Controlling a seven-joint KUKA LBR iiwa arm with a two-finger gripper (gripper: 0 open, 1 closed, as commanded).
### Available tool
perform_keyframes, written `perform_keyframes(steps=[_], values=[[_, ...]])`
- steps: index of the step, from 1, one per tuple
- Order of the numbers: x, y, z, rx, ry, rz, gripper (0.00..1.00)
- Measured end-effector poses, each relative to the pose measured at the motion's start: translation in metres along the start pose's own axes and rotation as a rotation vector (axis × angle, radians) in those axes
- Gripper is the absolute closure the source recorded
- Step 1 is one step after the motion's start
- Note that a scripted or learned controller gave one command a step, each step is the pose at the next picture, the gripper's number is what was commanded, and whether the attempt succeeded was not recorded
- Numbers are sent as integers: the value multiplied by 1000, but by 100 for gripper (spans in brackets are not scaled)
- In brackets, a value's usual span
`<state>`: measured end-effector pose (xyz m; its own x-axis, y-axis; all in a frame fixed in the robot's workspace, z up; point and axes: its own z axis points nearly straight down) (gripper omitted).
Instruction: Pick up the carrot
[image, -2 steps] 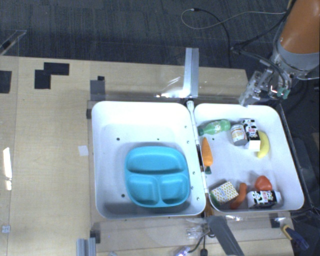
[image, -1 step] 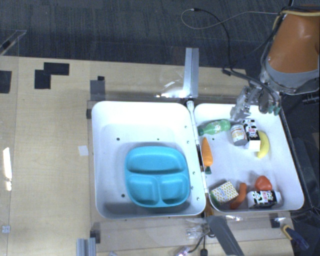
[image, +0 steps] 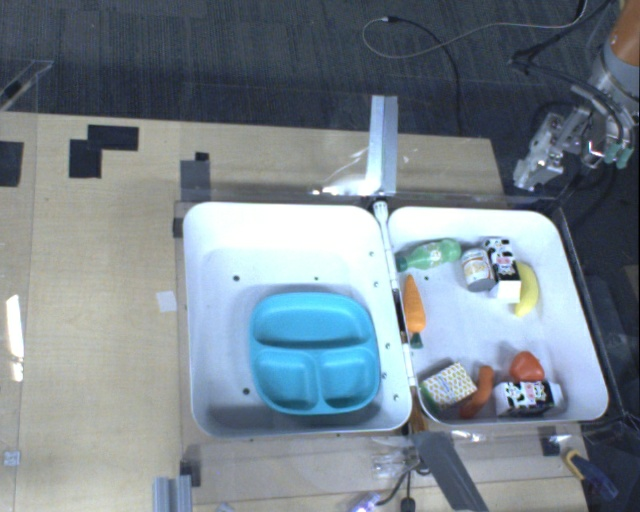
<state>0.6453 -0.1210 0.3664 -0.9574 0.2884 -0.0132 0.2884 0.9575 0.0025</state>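
The carrot (image: 413, 305) is a short orange piece lying along the left wall of the right bin (image: 572, 268), just beside the divider between the two bins. My gripper (image: 541, 160) hangs at the upper right, above the bench beyond the far right corner of the right bin, well away from the carrot. Nothing is between its fingers.
The right bin also holds a green item (image: 430, 254), a small can (image: 477, 269), a banana (image: 525, 289), a black-and-white carton (image: 526, 397), a red item (image: 526, 365), a patterned packet (image: 447, 383) and a sausage (image: 478, 390). A blue divided tray (image: 313, 350) lies in the left bin (image: 215, 300).
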Motion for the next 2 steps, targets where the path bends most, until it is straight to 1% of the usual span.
perform_keyframes(steps=[1, 2], values=[[0, -17, 91, 1, 3, -26, 100], [1, 20, 67, -1, 2, -171, 100]])
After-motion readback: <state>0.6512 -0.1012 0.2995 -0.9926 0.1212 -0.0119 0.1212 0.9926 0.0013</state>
